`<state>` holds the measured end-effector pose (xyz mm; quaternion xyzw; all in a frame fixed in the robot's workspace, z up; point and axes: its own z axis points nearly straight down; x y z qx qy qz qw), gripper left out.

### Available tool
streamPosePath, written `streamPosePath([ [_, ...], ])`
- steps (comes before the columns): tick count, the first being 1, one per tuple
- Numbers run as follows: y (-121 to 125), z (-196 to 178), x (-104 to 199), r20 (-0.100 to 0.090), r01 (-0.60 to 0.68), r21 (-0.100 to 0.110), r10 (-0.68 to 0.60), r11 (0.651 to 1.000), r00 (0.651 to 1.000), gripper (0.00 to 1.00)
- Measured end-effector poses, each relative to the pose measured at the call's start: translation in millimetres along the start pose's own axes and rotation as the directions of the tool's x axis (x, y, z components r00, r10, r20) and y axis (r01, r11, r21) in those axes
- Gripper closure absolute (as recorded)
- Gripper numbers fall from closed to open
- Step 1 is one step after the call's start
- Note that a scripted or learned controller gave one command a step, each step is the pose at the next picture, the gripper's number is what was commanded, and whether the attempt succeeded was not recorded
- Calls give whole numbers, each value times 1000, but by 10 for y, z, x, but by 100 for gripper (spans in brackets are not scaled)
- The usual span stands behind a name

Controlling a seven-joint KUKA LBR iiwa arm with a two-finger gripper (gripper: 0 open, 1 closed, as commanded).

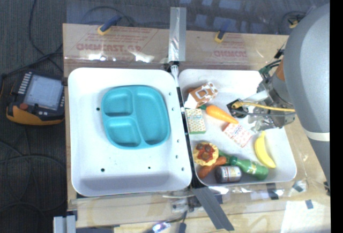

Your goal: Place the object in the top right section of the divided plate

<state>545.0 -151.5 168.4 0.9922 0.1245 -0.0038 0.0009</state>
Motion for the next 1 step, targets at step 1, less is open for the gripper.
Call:
streamPosePath([
  [1,-2,2,0,0,0,0,0,1000,1000,0],
])
